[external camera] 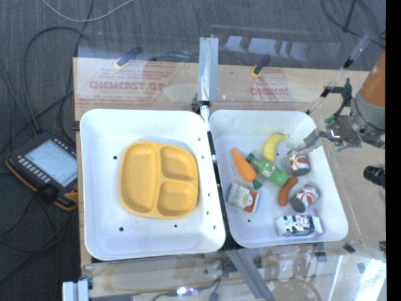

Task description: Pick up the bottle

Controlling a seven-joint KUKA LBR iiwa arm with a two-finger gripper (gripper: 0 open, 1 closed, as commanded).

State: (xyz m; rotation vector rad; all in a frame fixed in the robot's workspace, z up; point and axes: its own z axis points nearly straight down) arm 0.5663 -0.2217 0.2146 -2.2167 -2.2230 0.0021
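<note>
The claw [299, 147] hovers in the right bin [332, 231]; whether it is released or clenched cannot be told. A can [299, 163] lies just below it, a banana [273, 145] beside it. The bottle [269, 170] lies near, lower left, beside a carrot [243, 164].

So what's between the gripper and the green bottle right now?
In the camera view, bare bin floor separates the gripper from the green bottle; the banana lies just above that line.
</note>
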